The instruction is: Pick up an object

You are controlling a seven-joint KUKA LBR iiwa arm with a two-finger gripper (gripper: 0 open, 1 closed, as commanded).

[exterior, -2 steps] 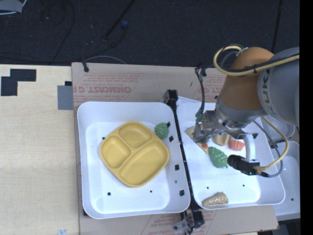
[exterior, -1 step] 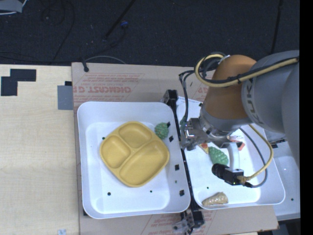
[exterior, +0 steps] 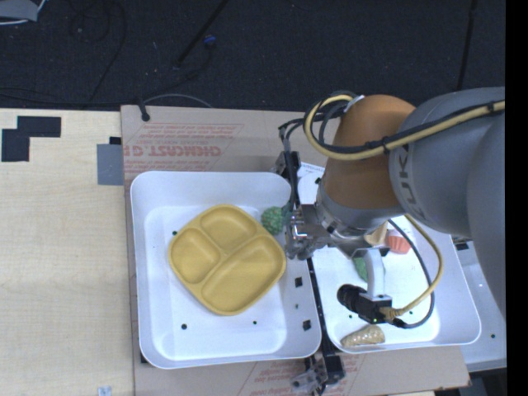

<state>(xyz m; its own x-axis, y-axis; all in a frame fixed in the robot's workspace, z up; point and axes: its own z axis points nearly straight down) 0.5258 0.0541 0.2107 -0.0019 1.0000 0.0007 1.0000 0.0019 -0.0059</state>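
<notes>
Overhead slanted view. Two shallow white plastic bins sit side by side on a sheet of brown printed cardboard (exterior: 198,139): the left bin (exterior: 148,304) and the right bin (exterior: 462,328).

The grey arm with its orange band (exterior: 367,159) enters from 3 o'clock and hangs over the divide between the bins. Its bulk hides most of the right bin's upper half.

The two-finger gripper (exterior: 295,236) sits low at the inner edge of the left bin, just at the rim nearest the right bin. Whether it is parted or closed cannot be told (the wrist housing and cabling hide that end of the tool).

Left bin contents:
- A yellow three-compartment plastic plate (exterior: 227,258), lying flat near the bin's centre, turned at a slant.
- A small green leafy object (exterior: 273,218), at roughly 1 o'clock from the plate, just beside its rim and just beside the gripper. Contact between the two cannot be made out.

Right bin contents seen past the arm:
- A tan, tapered, bread-like object (exterior: 363,336), at 6 o'clock in that bin near the front wall.
- A small orange-red object (exterior: 398,244), partly hidden under the arm.
- A sliver of green (exterior: 361,264) below the wrist, identity unclear.

A black cable attachment (exterior: 363,302) hangs from the arm above the tan object.
</notes>
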